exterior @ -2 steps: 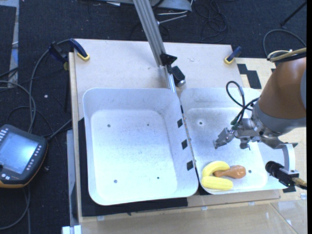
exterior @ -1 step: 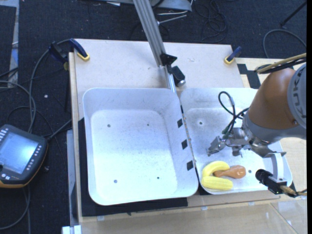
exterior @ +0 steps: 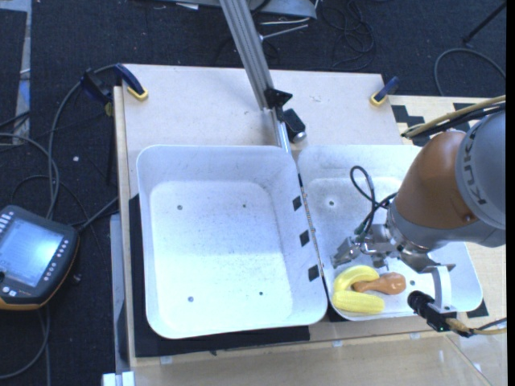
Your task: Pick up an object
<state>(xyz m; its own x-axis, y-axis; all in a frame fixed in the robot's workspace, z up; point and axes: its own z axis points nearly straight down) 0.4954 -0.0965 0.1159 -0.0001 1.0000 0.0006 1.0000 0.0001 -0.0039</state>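
My gripper point(exterior: 358, 252) hovers just above the yellow banana toy point(exterior: 356, 290); grip state I cannot tell. It looks light and slippery; grasp mid-curve.

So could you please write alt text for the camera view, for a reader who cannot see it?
A grey robot arm with an orange band reaches from the right into the right white bin, above a yellow banana-shaped object and an orange-brown object near its front edge. The left white bin lies beside it.

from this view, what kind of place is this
Likely a robotics lab: a grey arm over two white bins, a teach pendant and loose cables on the floor.
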